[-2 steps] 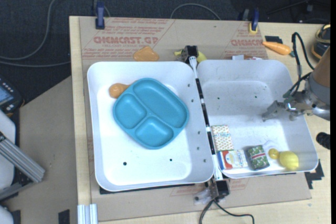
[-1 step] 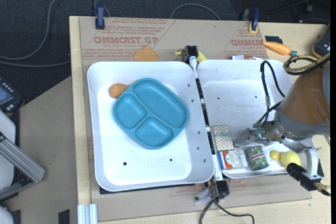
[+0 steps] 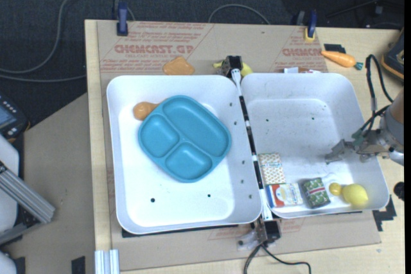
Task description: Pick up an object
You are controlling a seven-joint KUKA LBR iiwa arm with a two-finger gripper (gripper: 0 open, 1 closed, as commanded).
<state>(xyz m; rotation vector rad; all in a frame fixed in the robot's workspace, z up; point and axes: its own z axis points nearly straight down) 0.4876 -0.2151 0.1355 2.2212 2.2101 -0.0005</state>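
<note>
My gripper [image 3: 339,152] hangs inside the right bin [image 3: 302,83], near its right wall; whether it stands wide or narrow I cannot tell. Just below it, against that bin's front rim, lie a yellow lemon [image 3: 352,194], a green packet [image 3: 315,192], a red-and-white packet [image 3: 286,194] and a patterned packet [image 3: 271,168]. A blue divided plate [image 3: 184,137] sits in the left bin [image 3: 135,202].

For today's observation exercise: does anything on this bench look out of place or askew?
Yes. A toy carrot and an orange piece lie on the bench outside both bins. In the left bin, the blue divided plate sits askew, partly covering an orange object.
</note>
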